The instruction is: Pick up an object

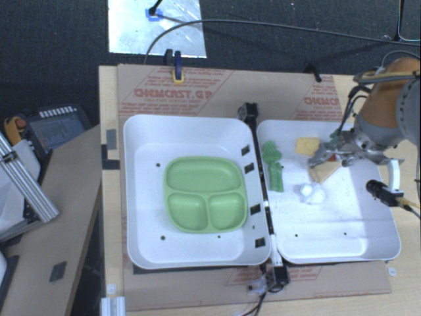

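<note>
The right bin (368,242) holds a white lump (312,193), a green brush (273,166), a tan wedge (325,170) and a yellow block (307,145). The gripper (327,158) sits low over the wedge, apparently mid-approach; closing squarely comes next. Whether the jaws are apart cannot be told

Both white bins, the left bin (141,196) and the right bin (368,236), look like smooth, faintly glossy plastic. The green divided tray (202,193) in the left one shows a soft sheen, plastic too. Under them lies printed brown cardboard (217,91), matt. At the upper left of the frame, a shiny metallic sheet (156,17) on dark, rough-looking carpet (52,45).
</note>
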Tool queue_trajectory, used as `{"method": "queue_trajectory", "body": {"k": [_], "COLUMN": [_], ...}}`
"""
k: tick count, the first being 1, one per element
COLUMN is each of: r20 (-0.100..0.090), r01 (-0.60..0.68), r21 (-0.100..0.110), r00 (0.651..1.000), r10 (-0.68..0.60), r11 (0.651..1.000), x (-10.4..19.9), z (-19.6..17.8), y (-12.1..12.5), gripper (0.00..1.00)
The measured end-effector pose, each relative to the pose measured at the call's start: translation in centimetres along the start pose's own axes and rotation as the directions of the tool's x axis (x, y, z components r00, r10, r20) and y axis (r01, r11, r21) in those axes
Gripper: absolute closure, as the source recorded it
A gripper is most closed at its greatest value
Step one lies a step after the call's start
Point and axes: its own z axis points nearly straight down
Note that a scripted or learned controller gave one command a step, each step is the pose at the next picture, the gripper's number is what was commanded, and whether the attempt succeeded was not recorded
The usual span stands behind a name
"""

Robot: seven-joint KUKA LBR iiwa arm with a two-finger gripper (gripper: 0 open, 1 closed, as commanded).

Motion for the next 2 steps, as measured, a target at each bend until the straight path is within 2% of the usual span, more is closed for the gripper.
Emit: {"method": "queue_trajectory", "body": {"k": [1,2], "r20": [0.003,0.003], "r01": [0.001,0.004], "r21": [-0.005,-0.007], "r00": [1.0,1.0], "r10": [-0.001,-0.004], "r11": [1.0,1.0], "x": [0.0,0.5], "z": [-1.4,-7.7], "y": [0.1,0.9], "gripper": [1.0,1.0]}}
